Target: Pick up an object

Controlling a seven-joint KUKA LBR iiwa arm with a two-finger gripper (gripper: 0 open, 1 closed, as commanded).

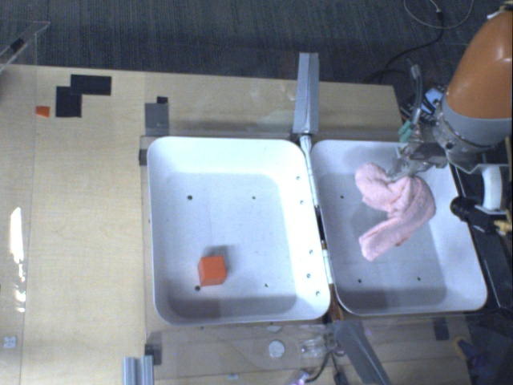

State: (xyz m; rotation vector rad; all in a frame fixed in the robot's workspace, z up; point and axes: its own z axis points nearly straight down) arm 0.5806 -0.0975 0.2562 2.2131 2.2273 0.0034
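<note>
On the far left of the pale wooden worktop (80,239) lie a small orange marker (42,111) and a stepped black shape (78,93), well apart from the bins. The left bin (172,163) holds an orange-red block (212,270), lying flat near its front left corner with bare white floor all round it. A grey metal post (306,95) rises at the back, where the two bins meet along their shared rim.

In the right bin (465,295), a pink cloth (394,207) sprawls in a loose, bunched curl, one tail trailing toward the front of the bin. The arm (481,79), its orange band prominent at the right edge, reaches in over the bin's back right corner, and the pincer (417,157) sits right at the cloth's upper fold, apparently touching it. Whether the pincer is open or closed on the fabric cannot be made out; the tips merge with the pink folds and the wiring around the wrist.

By the look of it, the pick is at the grasp stage at best. The cloth lies with most of its length on the bin floor, and nothing is visibly raised clear. The approach appears complete, with the pincer down at its likely target; a secure hold and the lift are left to do. The block in the other bin lies untouched.
</note>
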